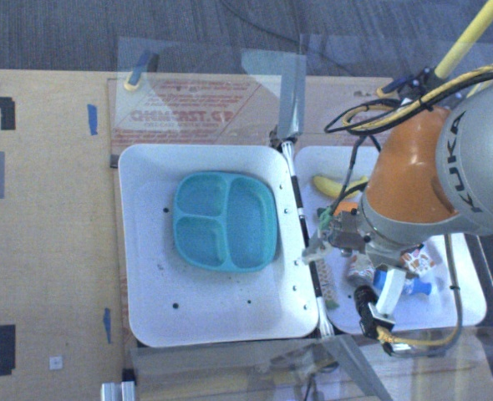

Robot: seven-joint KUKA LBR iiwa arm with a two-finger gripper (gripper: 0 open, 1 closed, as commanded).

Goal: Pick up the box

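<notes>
The arm reaches in from the right and covers most of the right bin (472, 307). My gripper (357, 261) points down into that bin, close to its left wall. Just right of the gripper lies a small white packet or box with red print (419, 261), partly hidden by the wrist, and I cannot tell whether the gripper touches it. A small blue item (418, 287) lies right below it.
A yellow banana (334, 185) lies at the back of the right bin, with a small orange and green item (337, 212) in front of it. The left bin (146, 299) holds a teal divided plate (226, 220). A ridge (301, 224) separates the bins.
</notes>
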